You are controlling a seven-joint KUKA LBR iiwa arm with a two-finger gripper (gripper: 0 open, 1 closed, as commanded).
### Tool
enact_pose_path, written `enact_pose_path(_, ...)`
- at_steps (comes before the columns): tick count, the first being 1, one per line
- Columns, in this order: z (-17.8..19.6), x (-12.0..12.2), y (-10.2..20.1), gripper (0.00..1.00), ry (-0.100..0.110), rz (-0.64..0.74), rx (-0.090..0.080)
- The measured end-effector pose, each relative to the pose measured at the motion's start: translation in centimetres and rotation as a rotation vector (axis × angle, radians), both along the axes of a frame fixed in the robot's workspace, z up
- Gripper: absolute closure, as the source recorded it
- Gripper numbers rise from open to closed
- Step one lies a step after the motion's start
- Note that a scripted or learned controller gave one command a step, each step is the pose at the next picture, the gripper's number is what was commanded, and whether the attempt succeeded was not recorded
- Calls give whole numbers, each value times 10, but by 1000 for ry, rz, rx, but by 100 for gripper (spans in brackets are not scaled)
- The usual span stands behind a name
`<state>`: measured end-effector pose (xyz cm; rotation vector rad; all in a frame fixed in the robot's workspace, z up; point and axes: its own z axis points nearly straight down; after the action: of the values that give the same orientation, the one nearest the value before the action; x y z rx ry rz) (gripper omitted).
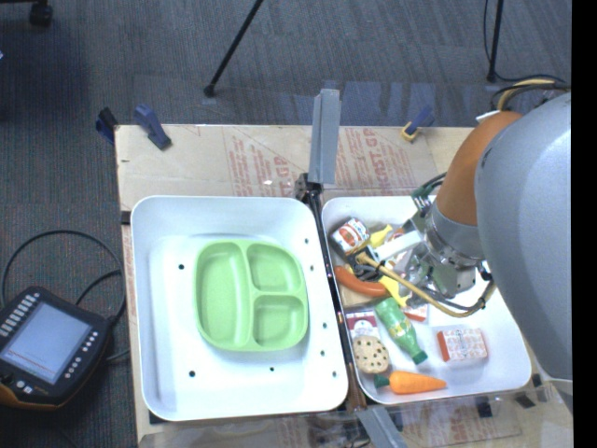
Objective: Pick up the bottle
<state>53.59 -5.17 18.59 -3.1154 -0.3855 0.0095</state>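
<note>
A small green bottle with a pale label lies on its side in the right bin, pointing from upper left to lower right. My gripper hangs low over the middle of that bin, just above and behind the bottle, among a clutter of toy food. The grey arm with its orange band comes in from the right and hides the bin's right part. Nothing shows between the bottle and the gripper; the bottle rests on the bin floor.
The left bin holds a green divided plate. Around the bottle lie a small can, an orange sausage, a cookie, a carrot, a red-and-white box and yellow pieces.
</note>
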Motion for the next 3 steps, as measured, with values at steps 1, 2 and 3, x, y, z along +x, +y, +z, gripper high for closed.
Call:
enact_pose_path(1, 84, -35, -135, 100, -1, -30, 0)
enact_pose_path(2, 214, -20, -143, 100, -2, -12, -1)
enact_pose_path(3, 249, 39, -156, 100, -1, 50, 0)
